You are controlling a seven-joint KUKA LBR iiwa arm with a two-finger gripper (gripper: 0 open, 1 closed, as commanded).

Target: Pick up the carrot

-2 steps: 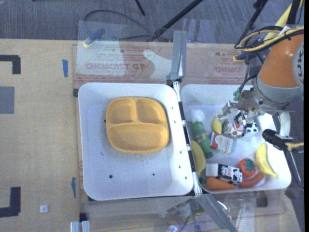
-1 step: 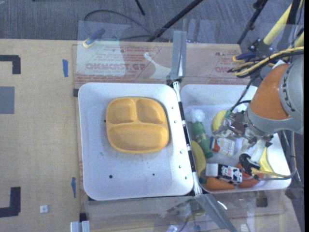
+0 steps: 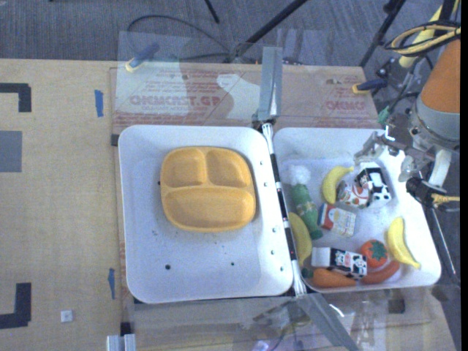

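The carrot point(image 3: 333, 278) lies at the near edge of the right bin point(image 3: 431, 265). The gripper point(image 3: 398, 152) hovers at the bin's far right; I cannot tell its state.

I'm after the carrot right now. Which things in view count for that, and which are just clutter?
For the job:
carrot, at the right bin's near edge
gripper, over that bin's far right side

Lying about:
yellow tray in the left bin
bananas
tomato
green bottle
cartons
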